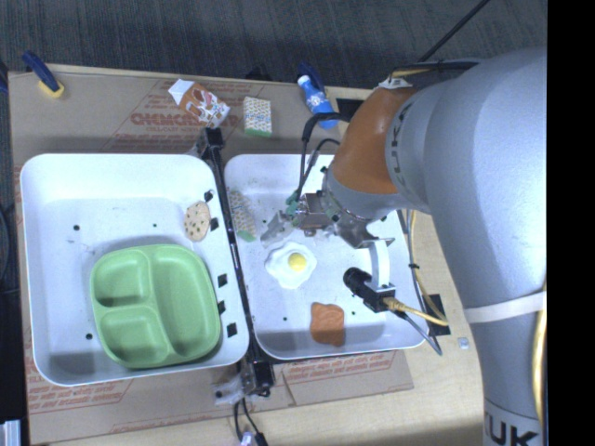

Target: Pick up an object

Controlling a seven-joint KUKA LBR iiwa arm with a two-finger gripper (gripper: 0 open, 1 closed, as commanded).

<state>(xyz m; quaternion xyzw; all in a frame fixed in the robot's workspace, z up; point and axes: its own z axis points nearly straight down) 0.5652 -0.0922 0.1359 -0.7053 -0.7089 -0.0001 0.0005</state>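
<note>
My gripper (286, 221) hangs low in the right bin (395, 340), in its upper half, and I cannot tell from this slant whether it is released or clenched; nothing shows in its grasp. Just below it lies the fried egg (291, 266), white with a yellow yolk, flat on the bin floor and apart from my tool. Further toward the near wall sits an orange block (327, 323). To the left of my gripper, a pale speckled strip (242, 214) lies along the bin's left wall. Across the divide, the left bin (46, 212) holds a cookie (196, 220) near its right wall and a green divided plate (153, 303). Beyond the bins, on the cardboard (121, 110), lie a snack packet (198, 103) and a small green-and-white packet (257, 115).
</note>
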